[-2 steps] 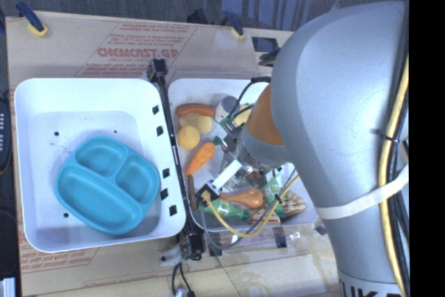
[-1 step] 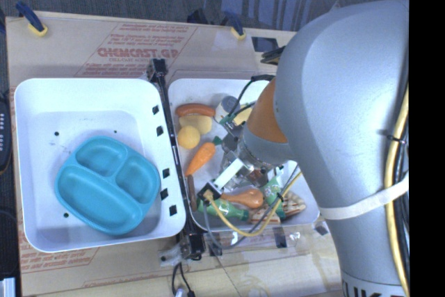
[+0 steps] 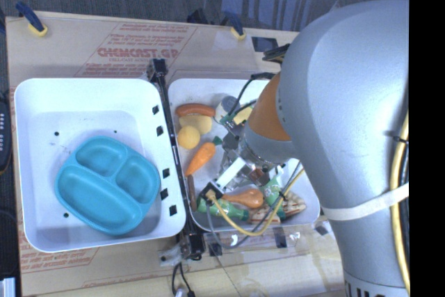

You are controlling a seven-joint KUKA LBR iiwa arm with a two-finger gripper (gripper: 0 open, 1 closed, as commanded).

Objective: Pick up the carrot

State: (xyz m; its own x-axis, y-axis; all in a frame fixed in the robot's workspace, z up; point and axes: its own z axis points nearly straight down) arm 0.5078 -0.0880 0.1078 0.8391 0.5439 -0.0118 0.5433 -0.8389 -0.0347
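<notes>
Carrot (image 3: 200,157) not yet picked up: lies tilted in right bin (image 3: 208,90), near left wall, just below yellow ball (image 3: 188,138). Gripper (image 3: 235,162) low, just right of carrot; released or clenched, cannot tell. Grasp and lift remain. Room tight: wall to left, toy drumstick (image 3: 245,198) and clutter toward near edge.

Carrot (image 3: 200,157) in right bin (image 3: 203,88)
</notes>
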